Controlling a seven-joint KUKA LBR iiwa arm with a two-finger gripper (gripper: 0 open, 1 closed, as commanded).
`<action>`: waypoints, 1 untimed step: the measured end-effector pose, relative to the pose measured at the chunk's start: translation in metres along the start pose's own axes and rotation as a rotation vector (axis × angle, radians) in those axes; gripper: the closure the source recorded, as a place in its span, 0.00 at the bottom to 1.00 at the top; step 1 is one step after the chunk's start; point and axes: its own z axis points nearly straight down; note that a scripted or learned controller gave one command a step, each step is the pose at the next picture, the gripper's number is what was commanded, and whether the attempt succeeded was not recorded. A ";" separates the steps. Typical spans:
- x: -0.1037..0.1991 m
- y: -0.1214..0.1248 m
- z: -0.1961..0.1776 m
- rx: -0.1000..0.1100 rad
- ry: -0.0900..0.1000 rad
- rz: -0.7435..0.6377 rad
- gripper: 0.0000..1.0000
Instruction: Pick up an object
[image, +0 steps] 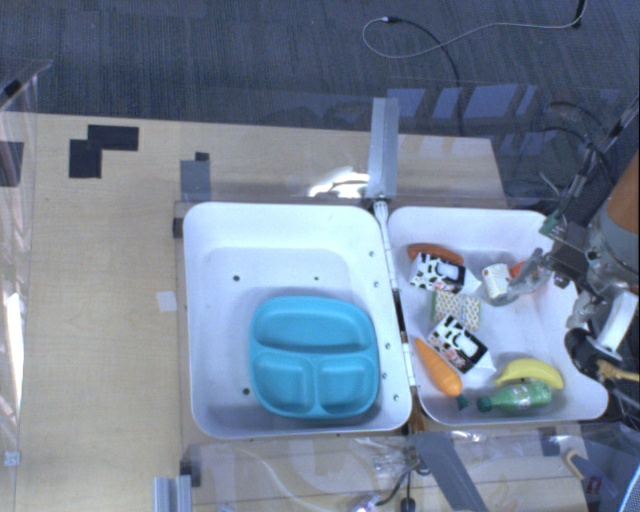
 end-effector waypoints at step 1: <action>0.023 -0.010 0.159 -0.014 0.009 0.039 0.00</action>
